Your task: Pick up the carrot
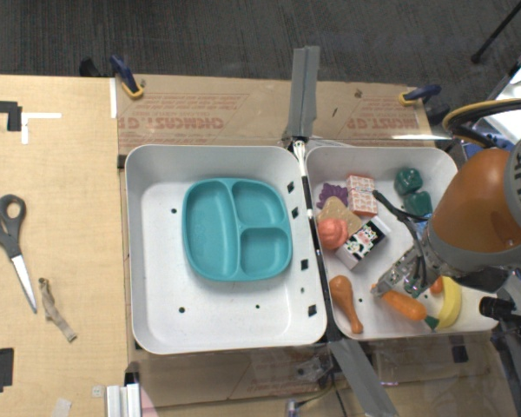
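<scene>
The carrot (pixel 406 307) lies in the right bin (pixel 339 159), near its front edge. A banana (pixel 450 301) sits just beside it. The end effector (pixel 405 276) is low over the carrot, right above it. I cannot tell how open it is. A teal plate (pixel 238 229) sits in the left bin (pixel 148 259).

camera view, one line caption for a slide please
Gripper hovering at the carrot in the right bin, teal plate left.

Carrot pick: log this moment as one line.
stage: approach | gripper: low in right bin, at carrot | carrot: on bin floor beside banana | grasp: unconfirmed
</scene>
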{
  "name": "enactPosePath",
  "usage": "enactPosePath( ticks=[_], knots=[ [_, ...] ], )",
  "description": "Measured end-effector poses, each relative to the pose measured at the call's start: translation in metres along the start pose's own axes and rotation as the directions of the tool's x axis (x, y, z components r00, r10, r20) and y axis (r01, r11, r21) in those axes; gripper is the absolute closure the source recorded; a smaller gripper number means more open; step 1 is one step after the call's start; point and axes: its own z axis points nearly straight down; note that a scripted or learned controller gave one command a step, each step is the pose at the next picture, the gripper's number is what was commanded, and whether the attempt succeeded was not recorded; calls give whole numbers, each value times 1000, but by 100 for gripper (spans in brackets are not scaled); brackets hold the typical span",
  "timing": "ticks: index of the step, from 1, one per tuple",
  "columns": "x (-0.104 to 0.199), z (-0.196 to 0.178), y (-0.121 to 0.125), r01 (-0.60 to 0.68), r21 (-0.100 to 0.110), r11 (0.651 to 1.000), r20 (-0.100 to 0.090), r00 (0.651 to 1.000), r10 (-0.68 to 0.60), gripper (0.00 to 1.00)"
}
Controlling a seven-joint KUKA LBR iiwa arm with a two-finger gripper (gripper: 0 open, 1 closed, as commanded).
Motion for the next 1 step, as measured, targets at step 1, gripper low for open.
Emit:
enactPosePath(
  ticks=[1],
  knots=[
    [50, -99, 42, -187, 2, 982, 0, 982, 187, 100]
  ],
)
